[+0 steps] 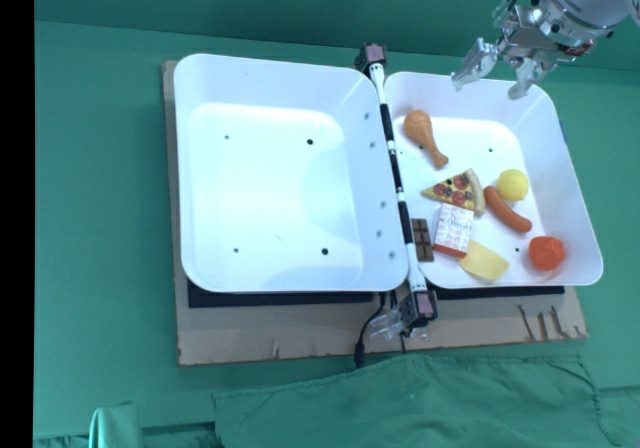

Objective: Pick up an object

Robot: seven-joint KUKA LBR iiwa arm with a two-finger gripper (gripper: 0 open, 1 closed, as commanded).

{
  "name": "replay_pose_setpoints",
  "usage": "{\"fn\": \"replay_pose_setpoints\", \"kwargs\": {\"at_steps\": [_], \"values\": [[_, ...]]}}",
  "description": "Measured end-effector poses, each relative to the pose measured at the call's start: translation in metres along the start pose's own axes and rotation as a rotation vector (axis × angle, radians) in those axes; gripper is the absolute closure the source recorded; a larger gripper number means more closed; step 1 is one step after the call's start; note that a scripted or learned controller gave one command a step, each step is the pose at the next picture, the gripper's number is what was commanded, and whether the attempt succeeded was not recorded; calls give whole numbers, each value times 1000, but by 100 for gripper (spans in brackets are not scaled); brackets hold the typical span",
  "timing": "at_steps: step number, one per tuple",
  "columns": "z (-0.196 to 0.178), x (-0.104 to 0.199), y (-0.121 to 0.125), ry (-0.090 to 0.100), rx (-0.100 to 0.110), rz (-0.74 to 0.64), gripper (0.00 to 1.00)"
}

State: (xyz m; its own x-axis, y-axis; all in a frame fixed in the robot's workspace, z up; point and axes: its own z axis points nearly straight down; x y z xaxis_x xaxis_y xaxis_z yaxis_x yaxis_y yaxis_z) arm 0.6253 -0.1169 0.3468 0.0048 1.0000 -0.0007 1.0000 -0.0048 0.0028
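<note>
2 white bins (200, 86); toy food, 1 each: drumstick (425, 135), pizza slice (456, 189), lemon (513, 184), sausage (507, 210), tomato (546, 253), cheese wedge (484, 262), chocolate bar (422, 239), carton (453, 230).

Green worktop (100, 186) carries a cardboard sheet (300, 346); two white bins, left bin (280, 76) and right bin (575, 226), sit side by side on it. Green cloth (400, 401) at front edge.

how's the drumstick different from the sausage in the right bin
The drumstick is tan-orange with a bulbous end tapering to a thin bone; the sausage is redder and evenly thick. The drumstick lies nearer the bin divider, apart from other toys; the sausage sits beside the lemon. Both are toy foods lying flat on the same diagonal.
</note>
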Motion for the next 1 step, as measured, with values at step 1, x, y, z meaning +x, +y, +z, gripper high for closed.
{"fn": "replay_pose_setpoints", "kwargs": {"at_steps": [1], "values": [[0,0,0,0,0,0,0]]}}
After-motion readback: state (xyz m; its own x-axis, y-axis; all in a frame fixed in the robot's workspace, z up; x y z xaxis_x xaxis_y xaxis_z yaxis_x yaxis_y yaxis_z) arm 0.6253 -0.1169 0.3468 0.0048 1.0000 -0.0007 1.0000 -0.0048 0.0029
